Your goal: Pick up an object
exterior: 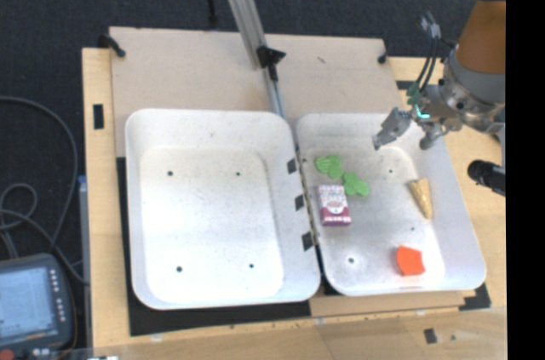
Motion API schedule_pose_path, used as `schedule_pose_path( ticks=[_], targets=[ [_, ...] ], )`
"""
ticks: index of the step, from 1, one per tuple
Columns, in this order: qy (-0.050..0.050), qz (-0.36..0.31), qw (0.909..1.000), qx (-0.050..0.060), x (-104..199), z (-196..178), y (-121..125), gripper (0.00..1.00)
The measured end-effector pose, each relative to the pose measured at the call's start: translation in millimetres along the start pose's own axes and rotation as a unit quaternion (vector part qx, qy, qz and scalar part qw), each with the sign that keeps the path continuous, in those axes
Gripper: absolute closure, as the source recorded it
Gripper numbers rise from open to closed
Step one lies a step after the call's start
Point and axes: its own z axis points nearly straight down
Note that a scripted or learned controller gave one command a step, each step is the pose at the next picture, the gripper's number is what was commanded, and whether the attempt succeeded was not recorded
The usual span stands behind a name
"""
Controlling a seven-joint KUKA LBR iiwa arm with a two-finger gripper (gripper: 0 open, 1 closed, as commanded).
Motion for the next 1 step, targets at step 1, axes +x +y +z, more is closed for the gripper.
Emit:
schedule_pose_path(
  ticks=[1],
  targets=[
    [0.0,0.0,1.0,-0.003,0.1,-2.7,0.7,0.0]
  ],
)
